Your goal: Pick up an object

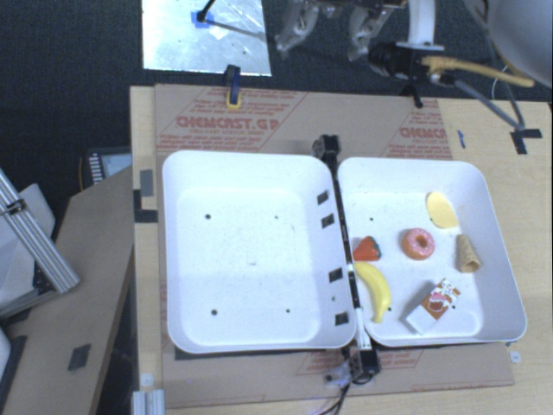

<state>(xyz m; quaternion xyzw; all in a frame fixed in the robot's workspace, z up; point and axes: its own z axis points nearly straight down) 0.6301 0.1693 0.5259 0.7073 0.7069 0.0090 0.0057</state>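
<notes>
Camera view, fixed above the desk. My tool (330,26) hangs high at the top of the frame, past the far edge of the cardboard sheet (259,119) under the bins, well apart from everything I could pick. Its two pale fingers (292,26) stand spread wide, with nothing between them.

Left shallow white plastic bin (177,258): nothing to take there. Right shallow white plastic bin (492,232): six candidates, all loose on the floor.
- yellow curved toy banana (375,289), near the divider, lying roughly along it
- small red strawberry-shaped piece (367,249), just beside the banana's far end
- orange-pink ring doughnut (418,243), mid-bin
- pale yellow flat oval piece (441,209), toward the far wall
- tan cone-shaped piece (467,252), right of the doughnut
- small white box with red print (436,303), toward the near wall

Handling, my estimate: these look like light, stiff toy foods, smooth and likely slippery, not fragile. The banana seems the best target: long, with a narrow body, clear space on its right side. I would close across its middle, fingers square to its long axis. Risk: the divider wall sits close on its left, so one finger may foul it. The doughnut is my fallback, taken across its outer rim. The flat oval looks too thin to get under.
</notes>
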